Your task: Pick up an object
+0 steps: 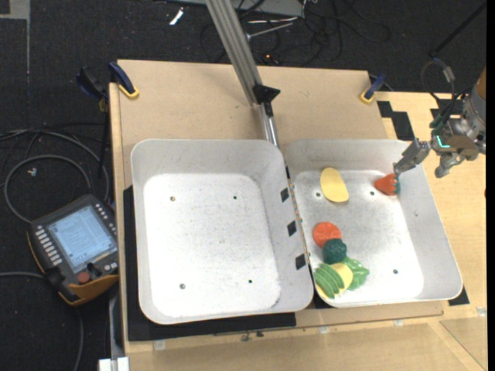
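Arm comes in from the right side of the view. The claw (pixel 424 161) hangs over the upper right corner of the right bin (pixel 433 238), tilted. Its fingers stand apart: one finger (pixel 410 158) slants down-left toward the bin, the other sits nearer the right edge of the view. Nothing betw. them.

Right bin contents:
- Red item (pixel 386 184), near the upper right wall, just below the tip of the slanting finger. Tip looks v. close to it or touching; cannot tell which. Not gripped.
- Yellow oval (pixel 334 185), upper centre of the bin floor, lying flat, well left of the red item.
- Orange ball (pixel 326 233), left-centre of the floor.
- Dark green ball (pixel 334 250), just below the orange one, touching it or nearly so.
- Green/yellow piece (pixel 338 276), lower left of the floor, close under the dark green ball, near the bin's left wall.

Left bin (pixel 147 207): white, speckled floor, sits edge to edge w. the right bin.

Bench (pixel 193 99): tan board under both bins. Yellow-tipped clamps at the upper left (pixel 124 83) and upper right (pixel 371 91) corners. A metal pole (pixel 236 45) slants across the top of the bench down to the seam betw. the bins.

Pendant (pixel 73 246) w. lit screen lies on the floor left of the bench, cables around it.
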Robot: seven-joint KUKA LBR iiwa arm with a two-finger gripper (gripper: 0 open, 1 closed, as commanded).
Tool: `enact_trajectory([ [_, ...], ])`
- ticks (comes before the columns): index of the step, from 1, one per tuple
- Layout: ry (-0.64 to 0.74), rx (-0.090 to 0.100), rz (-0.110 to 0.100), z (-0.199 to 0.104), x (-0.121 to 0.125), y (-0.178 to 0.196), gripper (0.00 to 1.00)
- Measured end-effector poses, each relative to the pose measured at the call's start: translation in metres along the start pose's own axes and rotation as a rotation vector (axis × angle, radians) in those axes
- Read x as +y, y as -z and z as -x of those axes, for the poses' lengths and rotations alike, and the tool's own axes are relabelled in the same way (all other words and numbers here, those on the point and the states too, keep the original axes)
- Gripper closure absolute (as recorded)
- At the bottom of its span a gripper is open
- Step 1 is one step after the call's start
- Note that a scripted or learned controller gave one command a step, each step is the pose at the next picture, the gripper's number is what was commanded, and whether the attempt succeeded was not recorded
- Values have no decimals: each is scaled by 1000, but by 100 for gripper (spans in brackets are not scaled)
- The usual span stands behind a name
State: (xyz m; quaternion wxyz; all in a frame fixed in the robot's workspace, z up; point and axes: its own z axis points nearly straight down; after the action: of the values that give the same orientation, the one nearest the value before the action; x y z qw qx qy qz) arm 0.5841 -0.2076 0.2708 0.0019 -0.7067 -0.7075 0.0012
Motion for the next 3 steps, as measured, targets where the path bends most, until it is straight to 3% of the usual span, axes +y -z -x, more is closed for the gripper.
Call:
enact_trajectory([
  [1, 2, -2, 4, 0, 1, 2, 0],
  [3, -1, 1, -2, -14, -6, -115, 0],
])
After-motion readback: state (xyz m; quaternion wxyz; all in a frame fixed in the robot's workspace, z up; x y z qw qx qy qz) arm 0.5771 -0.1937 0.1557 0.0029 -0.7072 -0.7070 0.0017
